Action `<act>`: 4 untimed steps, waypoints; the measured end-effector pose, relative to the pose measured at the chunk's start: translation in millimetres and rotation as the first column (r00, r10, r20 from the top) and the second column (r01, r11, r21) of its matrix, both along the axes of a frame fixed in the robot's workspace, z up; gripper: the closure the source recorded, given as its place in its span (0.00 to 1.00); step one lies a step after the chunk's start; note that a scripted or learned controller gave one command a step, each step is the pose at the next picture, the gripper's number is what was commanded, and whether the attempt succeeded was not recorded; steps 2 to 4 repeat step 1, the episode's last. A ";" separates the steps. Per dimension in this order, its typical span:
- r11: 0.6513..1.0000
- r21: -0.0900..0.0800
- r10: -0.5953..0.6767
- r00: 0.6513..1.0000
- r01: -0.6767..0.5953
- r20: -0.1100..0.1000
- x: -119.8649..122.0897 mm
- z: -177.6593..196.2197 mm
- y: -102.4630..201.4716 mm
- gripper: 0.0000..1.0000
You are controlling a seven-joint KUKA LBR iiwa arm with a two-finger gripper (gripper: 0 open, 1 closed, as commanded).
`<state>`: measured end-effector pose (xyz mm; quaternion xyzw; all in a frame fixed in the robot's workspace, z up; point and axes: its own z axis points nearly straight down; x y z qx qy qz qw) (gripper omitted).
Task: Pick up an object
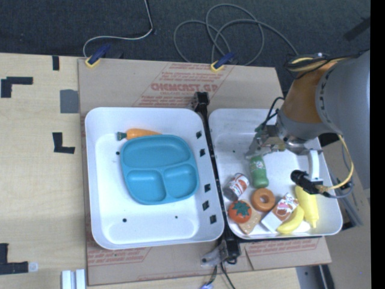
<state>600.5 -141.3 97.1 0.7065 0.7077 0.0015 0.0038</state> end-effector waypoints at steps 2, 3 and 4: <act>1.000 0.004 0.001 1.000 0.000 -0.006 18.1 87.6 69.3 1.00; 1.000 0.004 0.001 1.000 0.000 -0.006 18.1 87.6 69.3 1.00; 1.000 0.004 0.001 1.000 0.000 -0.006 18.1 87.6 69.3 1.00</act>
